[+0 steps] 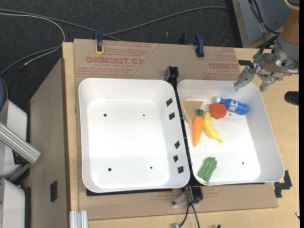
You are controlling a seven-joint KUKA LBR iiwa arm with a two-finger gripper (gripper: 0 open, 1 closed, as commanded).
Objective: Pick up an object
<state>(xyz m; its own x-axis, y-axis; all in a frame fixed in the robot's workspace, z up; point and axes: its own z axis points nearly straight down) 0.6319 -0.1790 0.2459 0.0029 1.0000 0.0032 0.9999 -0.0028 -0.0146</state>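
Hovering at two o'clock above the right bin (266, 127), the gripper (256, 80) is seen with jaws apart; the crowded bottle (232, 105) and tomato (217, 110) at its centre could be knocked, not grasped.

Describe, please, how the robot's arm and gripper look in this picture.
The arm is grey metal with an orange band near the picture's top right corner. A black cable loops beside it. The gripper has two slim grey fingers under a cluttered metallic wrist block.

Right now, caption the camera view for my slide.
Open gripper hovering above right bin holding toy carrot, banana, bottle.
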